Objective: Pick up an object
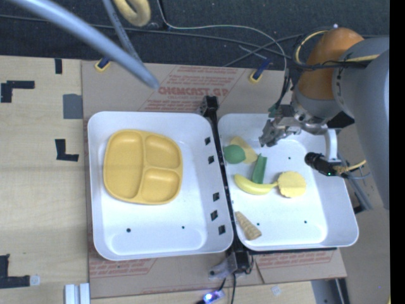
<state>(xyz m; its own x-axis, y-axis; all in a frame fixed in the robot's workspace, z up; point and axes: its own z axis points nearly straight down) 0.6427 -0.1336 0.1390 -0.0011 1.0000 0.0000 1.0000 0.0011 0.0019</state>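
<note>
Gripper [271,136] hovers over right bin's [335,233] far side, can't tell its opening, nothing visibly held; looks like approach step, next needs a descent onto one target, nearest being green ball [233,154] and green stick [259,168], banana [253,185] beyond.

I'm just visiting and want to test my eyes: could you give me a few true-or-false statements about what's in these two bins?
1. The yellow divided plate lies in the left bin. True.
2. The banana sits on the plate. False: it lies in the right bin.
3. The gripper hangs over the right bin. True.
4. The cone-shaped piece lies beside the plate. False: it is in the right bin, near its front left corner.
</note>
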